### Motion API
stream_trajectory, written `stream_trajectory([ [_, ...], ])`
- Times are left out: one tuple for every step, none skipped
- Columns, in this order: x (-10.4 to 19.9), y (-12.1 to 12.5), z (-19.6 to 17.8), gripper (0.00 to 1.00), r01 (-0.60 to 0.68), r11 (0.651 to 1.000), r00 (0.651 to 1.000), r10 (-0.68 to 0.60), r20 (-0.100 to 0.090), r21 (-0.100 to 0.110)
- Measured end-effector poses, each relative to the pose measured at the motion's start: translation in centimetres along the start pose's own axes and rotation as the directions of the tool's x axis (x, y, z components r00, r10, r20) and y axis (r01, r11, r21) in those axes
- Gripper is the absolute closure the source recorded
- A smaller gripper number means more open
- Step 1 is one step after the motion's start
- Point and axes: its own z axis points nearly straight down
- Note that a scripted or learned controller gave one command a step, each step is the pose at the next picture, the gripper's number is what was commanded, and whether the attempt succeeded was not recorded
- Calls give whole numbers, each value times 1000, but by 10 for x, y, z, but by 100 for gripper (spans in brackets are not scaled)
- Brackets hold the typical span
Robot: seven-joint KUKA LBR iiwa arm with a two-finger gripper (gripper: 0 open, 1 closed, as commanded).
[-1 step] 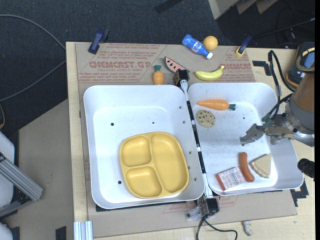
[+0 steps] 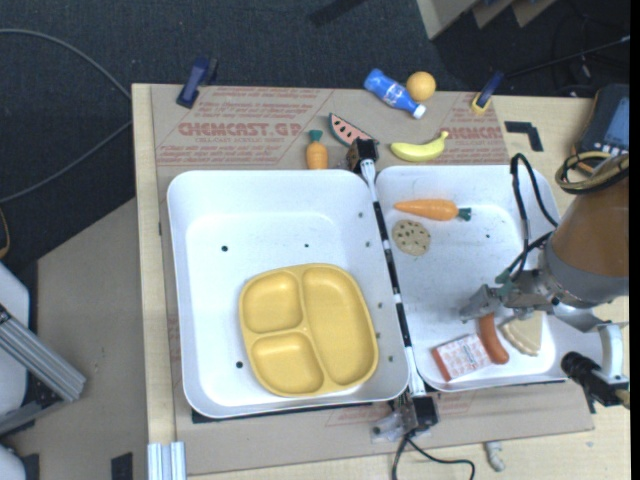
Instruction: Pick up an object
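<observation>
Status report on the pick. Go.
Gripper low in right bin, just above hot dog; nothing seen between fingers. Hot dog flat on bin floor. Packet and wedge crowd either side.

Grey arm (image 2: 590,268), orange band, black cable looped alongside

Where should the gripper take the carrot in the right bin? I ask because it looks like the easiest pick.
Grip the carrot across the middle of its orange body, coming straight down. It lies flat, lengthwise along the bin's far wall, green top pointing right, with bare floor on both long sides, so the fingers probably fit there.
</observation>
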Motion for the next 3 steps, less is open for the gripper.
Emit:
stream_trajectory([
  [18,0,33,0,1,1000,1000,-1,-1,0],
  [18,1,24,100,-1,1000,1000,1,0,-2],
  [113,23,-67,100,3,1000,1000,-3,-1,-3],
])
